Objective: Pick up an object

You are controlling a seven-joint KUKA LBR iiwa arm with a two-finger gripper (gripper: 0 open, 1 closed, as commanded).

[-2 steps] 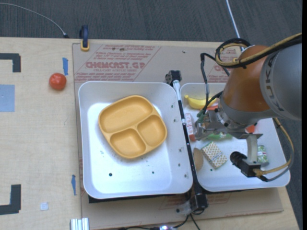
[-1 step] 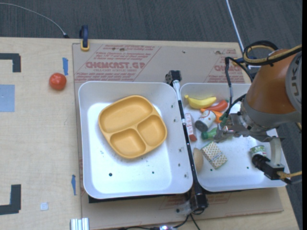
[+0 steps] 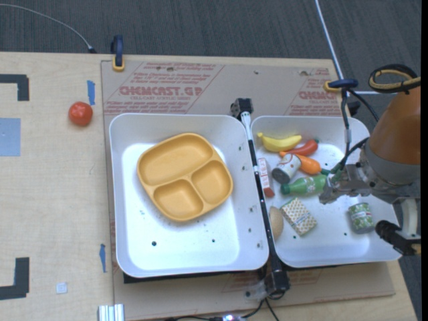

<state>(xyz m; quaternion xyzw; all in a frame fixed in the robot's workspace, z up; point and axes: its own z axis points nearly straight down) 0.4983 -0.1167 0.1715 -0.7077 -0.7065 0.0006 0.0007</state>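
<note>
Two white bins sit side by side. The left bin (image 3: pixel 127 199) holds a yellow divided plate (image 3: pixel 184 176). In the right bin (image 3: pixel 321 246), the gripper (image 3: pixel 332 191) hovers at a green bottle (image 3: pixel 304 186); its grip cannot be made out.

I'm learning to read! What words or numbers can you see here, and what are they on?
"CHEMCAST GP": red print on the brown sheet under the bins, left side; smaller lines around it too blurred to read.
The same red print at the sheet's right corner, partly cut off.
Labels on the green bottle and small packet: too small to read.
</note>
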